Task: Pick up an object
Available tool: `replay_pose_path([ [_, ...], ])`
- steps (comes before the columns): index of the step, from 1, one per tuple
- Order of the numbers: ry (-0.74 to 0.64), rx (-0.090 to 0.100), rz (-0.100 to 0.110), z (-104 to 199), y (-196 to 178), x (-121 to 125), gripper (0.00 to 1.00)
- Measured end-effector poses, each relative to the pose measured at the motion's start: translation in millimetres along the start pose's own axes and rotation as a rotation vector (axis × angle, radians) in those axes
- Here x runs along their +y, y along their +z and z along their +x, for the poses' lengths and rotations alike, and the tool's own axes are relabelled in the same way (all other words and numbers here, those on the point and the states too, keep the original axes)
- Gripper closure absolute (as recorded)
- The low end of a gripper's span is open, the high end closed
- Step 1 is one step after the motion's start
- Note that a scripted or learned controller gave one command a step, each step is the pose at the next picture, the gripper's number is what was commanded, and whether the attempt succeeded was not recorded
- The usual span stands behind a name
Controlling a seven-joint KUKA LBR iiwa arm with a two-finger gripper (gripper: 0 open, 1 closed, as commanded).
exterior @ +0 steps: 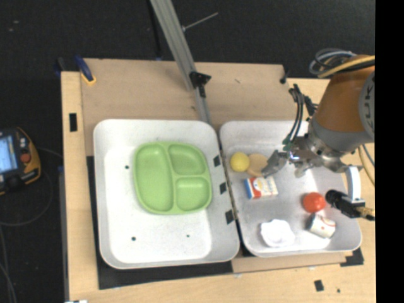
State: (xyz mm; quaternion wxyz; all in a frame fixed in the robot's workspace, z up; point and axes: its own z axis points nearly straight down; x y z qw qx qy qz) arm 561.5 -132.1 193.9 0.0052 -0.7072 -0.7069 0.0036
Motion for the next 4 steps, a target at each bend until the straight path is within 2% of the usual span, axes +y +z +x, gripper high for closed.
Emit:
replay_pose_path([
  [1, -0.003, -0.002, -0.013, 0, -7, 3, 0.0],
  [2, 0.001, -0.004, -0.008, -3, 55, -2, 0.0],
  [3, 0.0, 0.002, -0.017, -3, 89, 1, 0.0],
  [4, 0.004, -0.003, -0.029, -6, 74, 4, 1.0],
])
